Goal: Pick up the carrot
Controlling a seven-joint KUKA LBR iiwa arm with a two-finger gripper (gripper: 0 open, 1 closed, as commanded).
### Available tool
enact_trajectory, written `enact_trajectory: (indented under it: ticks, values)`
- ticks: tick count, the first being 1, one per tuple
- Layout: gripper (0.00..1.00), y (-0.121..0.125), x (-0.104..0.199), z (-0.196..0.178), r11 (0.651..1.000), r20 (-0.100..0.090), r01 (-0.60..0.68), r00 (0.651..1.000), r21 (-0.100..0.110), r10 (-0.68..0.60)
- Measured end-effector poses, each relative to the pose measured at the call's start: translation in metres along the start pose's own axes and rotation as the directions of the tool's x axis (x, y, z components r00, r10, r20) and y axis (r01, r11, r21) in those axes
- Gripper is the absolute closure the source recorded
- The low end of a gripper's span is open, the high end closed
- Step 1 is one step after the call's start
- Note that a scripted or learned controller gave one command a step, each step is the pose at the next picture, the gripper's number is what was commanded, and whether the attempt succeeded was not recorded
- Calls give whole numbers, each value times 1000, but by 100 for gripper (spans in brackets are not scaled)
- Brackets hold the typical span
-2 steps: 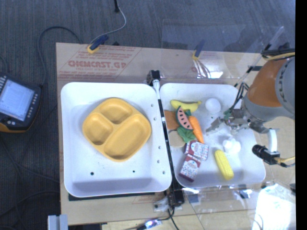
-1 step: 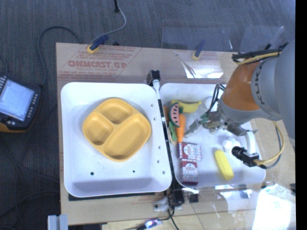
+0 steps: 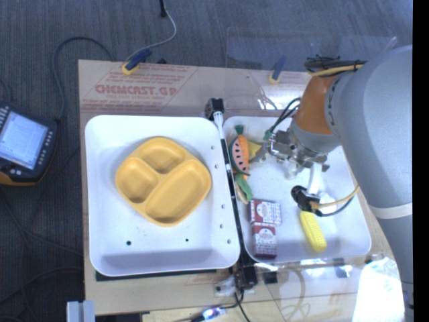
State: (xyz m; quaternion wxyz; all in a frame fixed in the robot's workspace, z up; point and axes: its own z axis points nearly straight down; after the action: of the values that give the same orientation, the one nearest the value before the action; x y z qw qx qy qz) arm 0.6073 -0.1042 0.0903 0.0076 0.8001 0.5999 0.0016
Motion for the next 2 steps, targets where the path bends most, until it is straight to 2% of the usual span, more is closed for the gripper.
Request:
enact_trajectory:
  ticks: [1, 2]
  values:
    - [0, 51, 16, 2, 929, 26, -365, 931, 62, 364]
    - [0, 13, 6, 0, 821, -1, -570, 821, 4, 571]
